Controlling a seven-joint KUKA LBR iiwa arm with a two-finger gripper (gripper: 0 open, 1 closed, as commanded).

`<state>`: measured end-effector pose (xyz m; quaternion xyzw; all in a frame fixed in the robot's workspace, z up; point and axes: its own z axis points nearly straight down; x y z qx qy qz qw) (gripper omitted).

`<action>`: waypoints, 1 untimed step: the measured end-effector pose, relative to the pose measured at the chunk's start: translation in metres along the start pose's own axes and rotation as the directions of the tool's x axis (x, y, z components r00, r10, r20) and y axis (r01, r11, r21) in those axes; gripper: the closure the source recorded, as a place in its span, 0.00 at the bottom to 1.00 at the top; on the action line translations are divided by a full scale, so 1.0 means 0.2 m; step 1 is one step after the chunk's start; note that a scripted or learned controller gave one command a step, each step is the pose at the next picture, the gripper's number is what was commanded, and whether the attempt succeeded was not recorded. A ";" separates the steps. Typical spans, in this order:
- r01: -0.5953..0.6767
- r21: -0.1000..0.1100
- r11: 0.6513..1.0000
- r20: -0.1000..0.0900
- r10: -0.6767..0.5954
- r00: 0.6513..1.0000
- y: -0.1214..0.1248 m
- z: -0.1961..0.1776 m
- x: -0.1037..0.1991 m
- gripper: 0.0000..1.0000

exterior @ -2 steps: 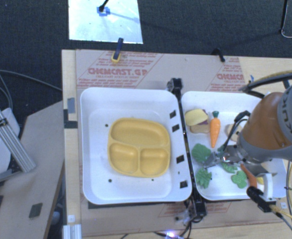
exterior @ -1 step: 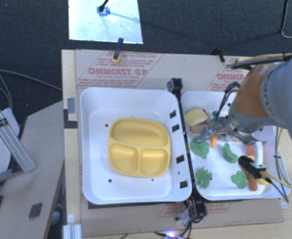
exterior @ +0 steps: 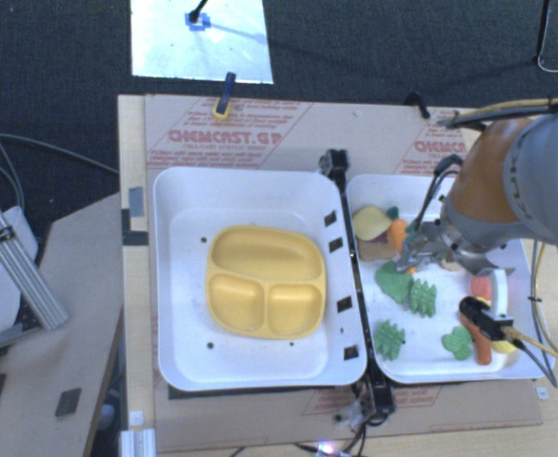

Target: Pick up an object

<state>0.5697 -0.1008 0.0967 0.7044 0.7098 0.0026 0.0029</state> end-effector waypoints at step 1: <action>0.002 0.000 1.000 -0.002 -0.002 1.000 -0.05 -0.47 0.29 1.00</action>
